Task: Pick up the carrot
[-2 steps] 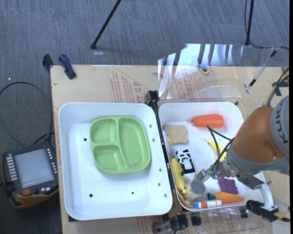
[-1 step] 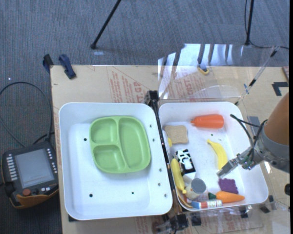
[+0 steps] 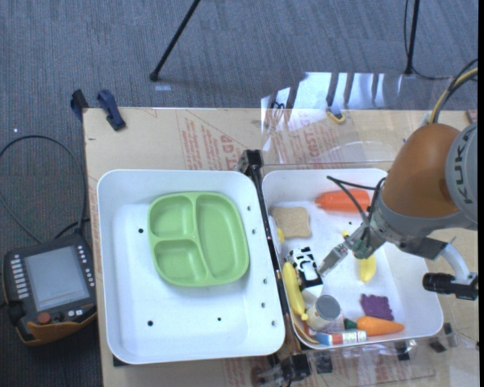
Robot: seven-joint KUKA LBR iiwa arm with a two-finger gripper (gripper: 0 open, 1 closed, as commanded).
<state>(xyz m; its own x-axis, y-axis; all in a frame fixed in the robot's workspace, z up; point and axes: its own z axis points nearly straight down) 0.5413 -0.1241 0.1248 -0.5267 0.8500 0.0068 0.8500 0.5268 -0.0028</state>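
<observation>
Two orange carrot-like things lie in the right bin (image 3: 403, 185). One orange piece (image 3: 343, 201) rests near the far wall, partly crossed by a dark cable from the arm. The other carrot (image 3: 379, 326), with a green end, sits by the near wall. My gripper (image 3: 333, 260) hangs over the bin's middle, between the two and touching neither, pointing down-left toward a black-and-white item (image 3: 305, 266). The arm's orange band (image 3: 419, 176) covers the bin's right side.
Also in the right bin are a slice of toast (image 3: 292, 222), a banana (image 3: 289, 290), a yellow piece (image 3: 367, 269), a purple thing (image 3: 376, 305), a small can (image 3: 327, 307) and a tube (image 3: 343, 339). The left bin (image 3: 121, 216) holds a green divided plate (image 3: 199, 238).
</observation>
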